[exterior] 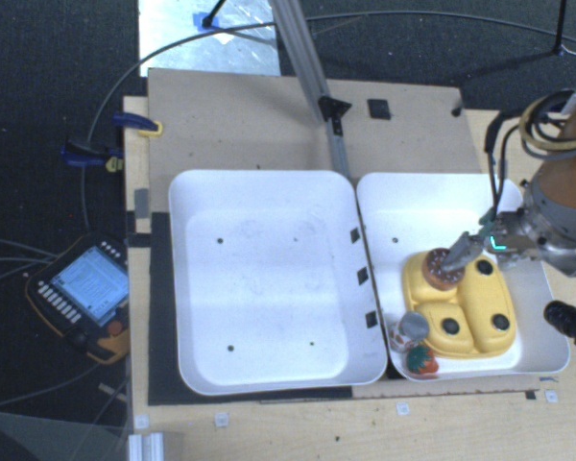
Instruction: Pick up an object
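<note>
Here, end effector [453, 260] low over yellow toy [466, 305] in right bin [394, 219].

A yellow toy [464, 307], blocky with rounded lumps and dark round spots, lies flat in the right bin [394, 219], toward its near right part. A small brown round piece [441, 267] sits on its upper left. Just beside its near left corner lie a grey piece [412, 326] and a small red-and-green piece [420, 358].
</note>
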Action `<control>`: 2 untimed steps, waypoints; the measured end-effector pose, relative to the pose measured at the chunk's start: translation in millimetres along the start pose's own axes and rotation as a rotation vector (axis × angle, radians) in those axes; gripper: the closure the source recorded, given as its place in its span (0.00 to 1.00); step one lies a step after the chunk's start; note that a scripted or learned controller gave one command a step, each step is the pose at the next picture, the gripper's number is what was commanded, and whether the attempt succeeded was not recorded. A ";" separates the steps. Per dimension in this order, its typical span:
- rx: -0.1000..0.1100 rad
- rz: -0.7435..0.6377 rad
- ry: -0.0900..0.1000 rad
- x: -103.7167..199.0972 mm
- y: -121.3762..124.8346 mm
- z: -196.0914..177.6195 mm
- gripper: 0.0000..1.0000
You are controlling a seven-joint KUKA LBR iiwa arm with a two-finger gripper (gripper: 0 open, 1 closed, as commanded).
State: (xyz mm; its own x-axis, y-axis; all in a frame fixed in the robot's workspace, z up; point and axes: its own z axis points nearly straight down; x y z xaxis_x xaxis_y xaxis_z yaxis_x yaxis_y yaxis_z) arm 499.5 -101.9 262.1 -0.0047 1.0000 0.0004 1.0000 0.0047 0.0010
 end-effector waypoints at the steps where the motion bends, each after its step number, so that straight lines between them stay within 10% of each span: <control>1: -0.001 0.000 0.000 0.0 0.3 -0.3 0.00; 2: 0.004 0.004 0.000 -10.2 -1.1 54.5 0.00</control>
State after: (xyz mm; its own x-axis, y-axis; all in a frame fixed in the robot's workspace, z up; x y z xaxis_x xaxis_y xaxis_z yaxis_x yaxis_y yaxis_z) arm 498.5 -112.1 207.6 -0.0007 1.0000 0.0003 1.0000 0.0007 -0.0029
